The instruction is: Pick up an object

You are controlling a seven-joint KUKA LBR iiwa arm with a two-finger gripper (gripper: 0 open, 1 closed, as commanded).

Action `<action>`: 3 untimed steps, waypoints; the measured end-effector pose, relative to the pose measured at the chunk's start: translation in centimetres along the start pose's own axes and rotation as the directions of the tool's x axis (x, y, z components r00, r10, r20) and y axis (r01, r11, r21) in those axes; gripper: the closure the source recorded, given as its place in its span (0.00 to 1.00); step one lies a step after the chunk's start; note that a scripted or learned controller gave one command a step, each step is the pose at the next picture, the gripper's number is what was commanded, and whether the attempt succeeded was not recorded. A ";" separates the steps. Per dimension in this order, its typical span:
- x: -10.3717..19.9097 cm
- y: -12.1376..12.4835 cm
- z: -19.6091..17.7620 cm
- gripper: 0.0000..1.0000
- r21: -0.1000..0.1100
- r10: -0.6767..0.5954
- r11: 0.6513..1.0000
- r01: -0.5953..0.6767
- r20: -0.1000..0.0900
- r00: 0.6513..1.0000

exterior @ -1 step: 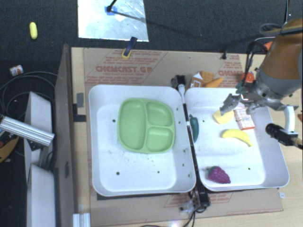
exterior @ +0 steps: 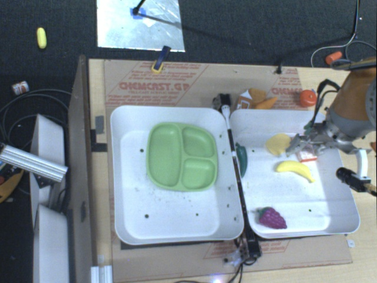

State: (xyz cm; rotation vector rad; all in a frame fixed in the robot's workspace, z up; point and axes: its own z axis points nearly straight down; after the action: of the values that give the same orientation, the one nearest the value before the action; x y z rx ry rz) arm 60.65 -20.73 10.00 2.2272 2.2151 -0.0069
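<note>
Dark carpet surrounds the bench, and the gripper [exterior: 301, 141] hangs low over the right bin [exterior: 347, 208] near its far edge. Can't tell its state. Banana [exterior: 294, 170], yellow piece [exterior: 278, 143] and red-white item [exterior: 307, 155] crowd together, so it could easily nudge one away; grapes [exterior: 273, 218] sit alone by the near edge.

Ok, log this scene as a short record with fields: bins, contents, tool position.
left bin: shallow white plastic bin holding a green sectioned plastic plate
right bin: shallow white plastic bin holding a yellow toy banana, a purple toy grape bunch, a pale yellow piece
tool: low over the right bin, above the banana
tool hold: cannot tell
</note>
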 end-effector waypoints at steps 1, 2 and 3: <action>5.6 -5.6 1.5 0.00 0.004 -0.008 1.000 0.008 -0.008 1.000; 5.3 -5.2 0.2 1.00 -0.006 -0.007 1.000 0.007 -0.003 1.000; 5.3 -5.2 0.3 0.00 -0.006 -0.007 1.000 0.007 -0.003 1.000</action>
State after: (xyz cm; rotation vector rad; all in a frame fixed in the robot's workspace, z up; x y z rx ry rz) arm 55.48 -15.41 9.71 2.2179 2.2220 0.0033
